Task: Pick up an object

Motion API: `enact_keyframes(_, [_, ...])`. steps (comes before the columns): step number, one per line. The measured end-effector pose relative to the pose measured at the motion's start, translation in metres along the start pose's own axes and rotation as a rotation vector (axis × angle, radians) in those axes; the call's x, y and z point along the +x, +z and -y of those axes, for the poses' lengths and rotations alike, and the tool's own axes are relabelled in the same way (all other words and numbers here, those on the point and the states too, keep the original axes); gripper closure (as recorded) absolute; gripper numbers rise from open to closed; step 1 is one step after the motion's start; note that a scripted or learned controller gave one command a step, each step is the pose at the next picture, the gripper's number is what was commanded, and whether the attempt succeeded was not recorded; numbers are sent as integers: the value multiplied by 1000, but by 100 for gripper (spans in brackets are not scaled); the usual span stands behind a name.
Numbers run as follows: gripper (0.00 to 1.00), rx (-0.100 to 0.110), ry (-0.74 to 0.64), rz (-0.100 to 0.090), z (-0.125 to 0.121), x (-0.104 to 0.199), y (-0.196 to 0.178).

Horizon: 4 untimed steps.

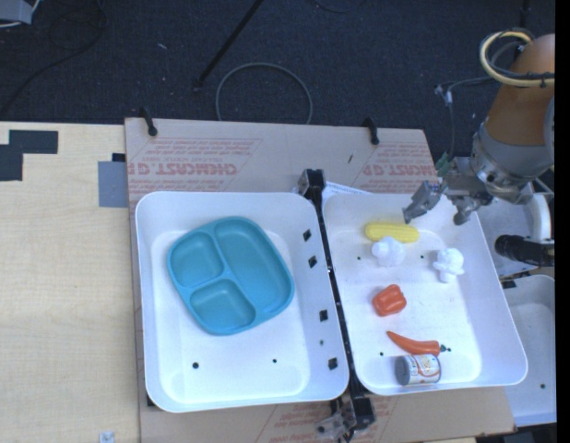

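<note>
- The gripper (443,202) hangs over the far right corner of the right bin (506,335), its two fingers spread apart with nothing between them.
- The arm (517,123), grey with an orange band, rises from the gripper toward the upper right.
- Nearest the gripper lies a yellow corn-like piece (392,233), just below and to the left of the left fingertip, resting on the bin floor and apart from the fingers.
- Touching the yellow piece's near side is a small white lump (388,252).
- A second white lump (448,263) sits below the gripper, near the bin's right wall.
- Further toward the near edge, an orange-red pepper-like piece (389,300) lies mid-bin.
- Nearer still lie a thin red-orange chili-like piece (415,343) and, just beside it, a small can (417,369) on its side.
- The left bin (165,358) holds a blue divided tray (230,274), well apart from the gripper.
</note>
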<state>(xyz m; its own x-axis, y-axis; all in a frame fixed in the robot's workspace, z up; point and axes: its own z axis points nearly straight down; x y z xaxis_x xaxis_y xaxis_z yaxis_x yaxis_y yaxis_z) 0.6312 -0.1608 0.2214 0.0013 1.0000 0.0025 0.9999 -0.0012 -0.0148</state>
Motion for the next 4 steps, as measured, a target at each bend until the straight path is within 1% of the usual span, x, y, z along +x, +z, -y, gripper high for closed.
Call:
enact_keyframes(1, [0,-14,-2,3,-3,0,-8])
enact_keyframes(2, [0,-8,-2,1,-5,3,56])
enact_keyframes(3, [0,-10,-4,2,-13,0,113])
enact_keyframes(4, [0,-11,-6,2,-14,1,134])
